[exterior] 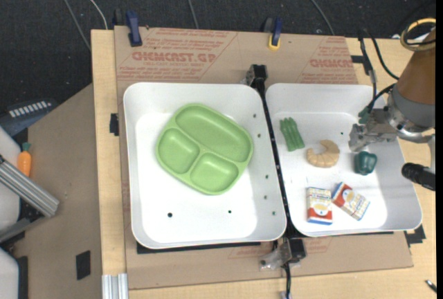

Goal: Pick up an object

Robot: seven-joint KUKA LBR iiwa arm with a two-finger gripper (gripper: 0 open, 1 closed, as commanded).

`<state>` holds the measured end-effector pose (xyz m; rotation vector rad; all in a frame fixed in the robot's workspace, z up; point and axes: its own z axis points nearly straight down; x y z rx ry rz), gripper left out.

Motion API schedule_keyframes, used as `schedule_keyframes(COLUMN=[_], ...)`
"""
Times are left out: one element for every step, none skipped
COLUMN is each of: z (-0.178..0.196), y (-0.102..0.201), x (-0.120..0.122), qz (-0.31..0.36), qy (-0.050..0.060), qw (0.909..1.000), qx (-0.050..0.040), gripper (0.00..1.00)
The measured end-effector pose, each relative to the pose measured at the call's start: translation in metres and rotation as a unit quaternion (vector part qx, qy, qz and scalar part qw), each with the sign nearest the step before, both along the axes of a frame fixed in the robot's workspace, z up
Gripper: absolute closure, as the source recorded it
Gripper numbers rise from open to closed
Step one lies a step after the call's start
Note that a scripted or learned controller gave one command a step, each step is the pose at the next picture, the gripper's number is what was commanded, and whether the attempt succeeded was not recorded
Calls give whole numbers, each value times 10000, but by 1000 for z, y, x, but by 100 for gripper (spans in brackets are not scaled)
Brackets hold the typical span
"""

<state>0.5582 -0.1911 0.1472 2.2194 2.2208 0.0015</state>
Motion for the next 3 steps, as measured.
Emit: schedule_keyframes(z=[47, 98, 146], y=[-7, -7, -8], x=[-4, 7, 7], qz=[-5, 0, -1], qy=[-11, -16, -14], qw=[10000, 10000, 10000], qx=[-3, -3, -2], gripper=[100, 100, 100])
